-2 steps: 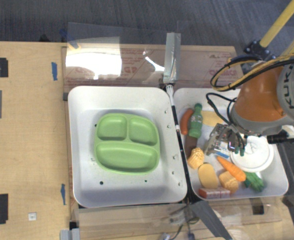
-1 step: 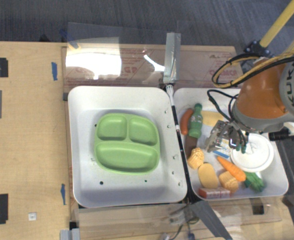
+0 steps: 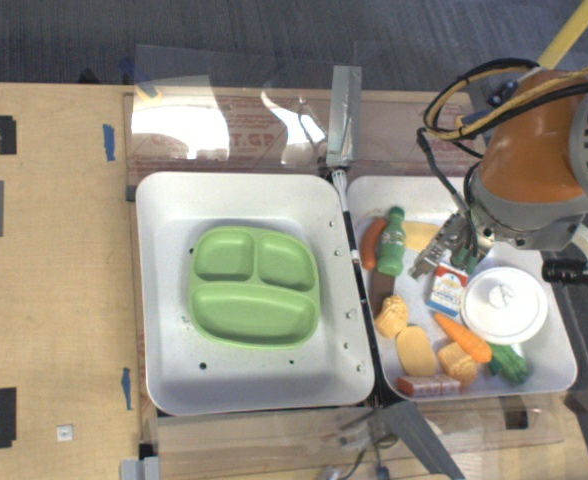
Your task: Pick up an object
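Claw poised over the right bin's toy food.

My claw (image 3: 444, 253) hangs low in the right bin (image 3: 564, 368), beside the green bottle (image 3: 391, 240) and just above the small carton (image 3: 446, 290); I cannot tell its opening. Best practice: centre over one item, the carton being nearest, keep clear of the white lid (image 3: 504, 303), descend straight, then close.

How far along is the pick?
Done: the arm has reached over the right bin, and the gripper hangs low among the toys, near the green bottle and the small red and white carton. In hand: nothing visibly gripped. Left: grasp one item and lift it. The carrot and white bowl lie loose; the green tray sits in the left bin.
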`<state>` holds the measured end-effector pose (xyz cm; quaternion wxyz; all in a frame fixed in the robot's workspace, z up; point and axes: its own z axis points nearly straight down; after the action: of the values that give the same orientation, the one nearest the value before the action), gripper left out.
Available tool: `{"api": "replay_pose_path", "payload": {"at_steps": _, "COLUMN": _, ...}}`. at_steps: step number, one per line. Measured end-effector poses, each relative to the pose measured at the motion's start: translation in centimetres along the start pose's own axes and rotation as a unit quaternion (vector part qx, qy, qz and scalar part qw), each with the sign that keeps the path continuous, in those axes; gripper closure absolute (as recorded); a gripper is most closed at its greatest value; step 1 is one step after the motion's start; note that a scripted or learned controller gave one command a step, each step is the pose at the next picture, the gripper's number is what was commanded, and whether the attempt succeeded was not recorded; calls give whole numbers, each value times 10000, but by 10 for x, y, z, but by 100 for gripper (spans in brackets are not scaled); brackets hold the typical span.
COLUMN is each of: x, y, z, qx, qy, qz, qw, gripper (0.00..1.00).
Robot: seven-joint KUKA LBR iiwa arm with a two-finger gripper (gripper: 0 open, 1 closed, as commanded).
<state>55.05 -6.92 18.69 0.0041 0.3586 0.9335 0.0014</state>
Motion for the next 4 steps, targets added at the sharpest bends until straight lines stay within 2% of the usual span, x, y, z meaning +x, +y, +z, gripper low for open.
{"api": "replay_pose_path", "payload": {"at_steps": 1, "x": -21, "y": -57, "z": 69, "qx": 43, "qy": 35, "qz": 1787, "qw": 9839, "gripper": 100}}
{"api": "replay_pose_path", "payload": {"at_steps": 2, "x": -10, "y": -88, "z": 98, "qx": -3, "qy": -8, "qz": 2456, "qw": 9694, "gripper": 100}}
{"api": "replay_pose_path", "payload": {"at_steps": 3, "x": -44, "y": -135, "z": 95, "qx": -69, "qy": 52, "qz": 1047, "qw": 9945, "gripper": 100}}
{"api": "replay_pose_path", "payload": {"at_steps": 4, "x": -90, "y": -113, "z": 94, "qx": -56, "qy": -13, "qz": -264, "qw": 9996, "gripper": 100}}
